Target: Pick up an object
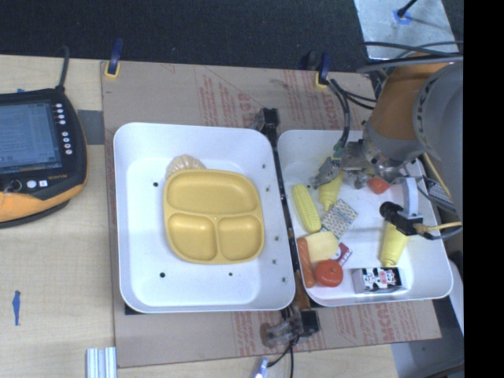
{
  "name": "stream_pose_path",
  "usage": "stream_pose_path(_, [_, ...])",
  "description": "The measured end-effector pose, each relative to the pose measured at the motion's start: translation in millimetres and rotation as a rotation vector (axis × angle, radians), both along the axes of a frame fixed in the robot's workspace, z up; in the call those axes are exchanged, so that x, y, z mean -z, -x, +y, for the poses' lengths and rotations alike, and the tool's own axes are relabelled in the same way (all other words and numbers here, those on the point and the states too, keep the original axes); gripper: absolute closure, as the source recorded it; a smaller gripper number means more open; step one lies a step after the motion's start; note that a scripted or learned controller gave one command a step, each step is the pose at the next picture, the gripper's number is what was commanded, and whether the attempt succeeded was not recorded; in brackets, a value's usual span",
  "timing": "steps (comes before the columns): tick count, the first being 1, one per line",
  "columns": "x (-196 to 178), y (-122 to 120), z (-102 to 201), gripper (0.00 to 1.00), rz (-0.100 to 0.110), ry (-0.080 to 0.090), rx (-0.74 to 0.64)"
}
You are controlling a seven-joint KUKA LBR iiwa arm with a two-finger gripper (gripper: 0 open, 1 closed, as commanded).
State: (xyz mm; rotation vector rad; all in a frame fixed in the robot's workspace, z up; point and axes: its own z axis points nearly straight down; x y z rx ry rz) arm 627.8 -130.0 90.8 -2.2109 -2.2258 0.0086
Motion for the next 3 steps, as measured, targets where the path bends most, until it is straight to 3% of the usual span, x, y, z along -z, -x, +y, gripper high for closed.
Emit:
stream_pose_path(1, [-1.4,-9.2,25.9,0.00,-0.004,0.001,-0.001])
stream_pose_path(2, [-1.0,-2.8,36.6,0.00,-0.001,0.001,-0.001])
stream_pose_path(3, [-1.0,13.8,22.7,0.00,-0.001,0.001,0.000])
